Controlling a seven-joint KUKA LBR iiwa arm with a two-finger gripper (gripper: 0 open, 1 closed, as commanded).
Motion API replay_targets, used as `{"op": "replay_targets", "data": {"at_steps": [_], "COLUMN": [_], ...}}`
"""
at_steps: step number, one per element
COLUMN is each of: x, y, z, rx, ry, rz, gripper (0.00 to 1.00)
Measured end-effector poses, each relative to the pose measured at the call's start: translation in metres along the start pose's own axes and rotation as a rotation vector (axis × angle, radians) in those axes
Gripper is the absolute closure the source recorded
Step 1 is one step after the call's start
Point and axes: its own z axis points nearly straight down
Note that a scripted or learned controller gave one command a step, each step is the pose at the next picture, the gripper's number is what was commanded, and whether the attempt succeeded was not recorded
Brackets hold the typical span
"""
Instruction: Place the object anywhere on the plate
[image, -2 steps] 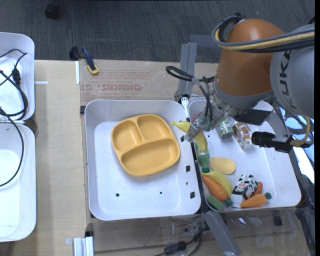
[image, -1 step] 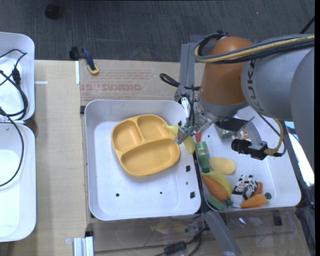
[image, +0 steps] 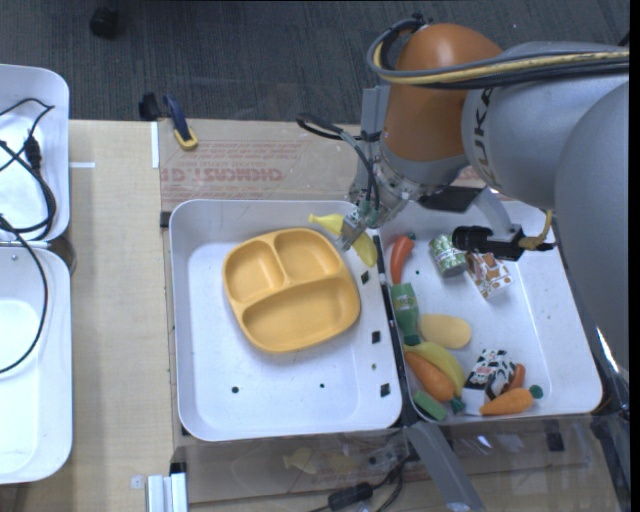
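An orange-yellow plate with three compartments lies in the left white bin, towards its back. My gripper hangs just past the plate's far right corner, over the wall between the two bins. A thin yellow banana-like object sticks out to the left of the fingers, and its other end shows below them on the right. The fingers look shut on its middle. The object sits just off the plate's rim, slightly above it.
The right bin holds a red-orange chili, a green can, a small carton, a green bottle, a pale yellow lump, carrots and a cow toy. Cables lie at the far left.
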Motion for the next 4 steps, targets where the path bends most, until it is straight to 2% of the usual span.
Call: {"op": "replay_targets", "data": {"at_steps": [1,2,3,4], "x": [-0.005,0.041,0.029,0.038], "y": [-0.073,-0.042,-0.088,-0.045], "z": [-0.002,-0.022,-0.051,-0.017], "rx": [0.001,0.000,0.001,0.002], "ry": [0.002,0.001,0.001,0.002], "rz": [-0.053,0.004,-0.020,0.005], "gripper": [1.00,1.00,1.00,1.00]}}
